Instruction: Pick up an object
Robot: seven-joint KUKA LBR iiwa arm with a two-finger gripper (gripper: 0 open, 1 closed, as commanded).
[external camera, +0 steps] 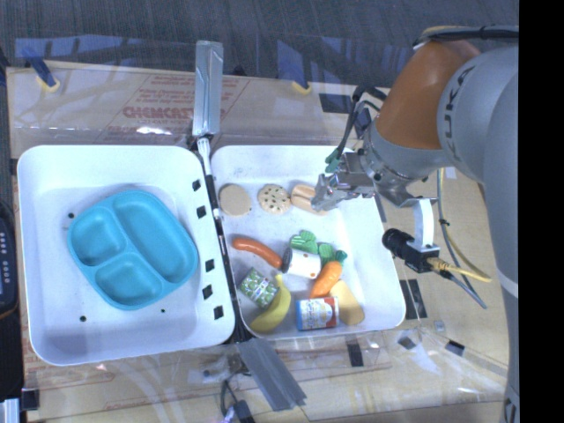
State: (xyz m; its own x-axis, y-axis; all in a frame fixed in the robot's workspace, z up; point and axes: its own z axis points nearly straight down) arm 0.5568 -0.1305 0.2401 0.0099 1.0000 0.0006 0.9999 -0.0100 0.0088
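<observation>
A grey robot arm with an orange band reaches from the right over the right-hand shallow white plastic bin. Its two-finger gripper sits low at a small tan bread-like toy near the bin's far wall; finger spacing cannot be told. The toy's long axis looks roughly left-to-right. A good grasp likely closes across that axis, squarely centred.

Dark ribbed floor behind a pale wooden bench, seemingly under clear plastic.
</observation>
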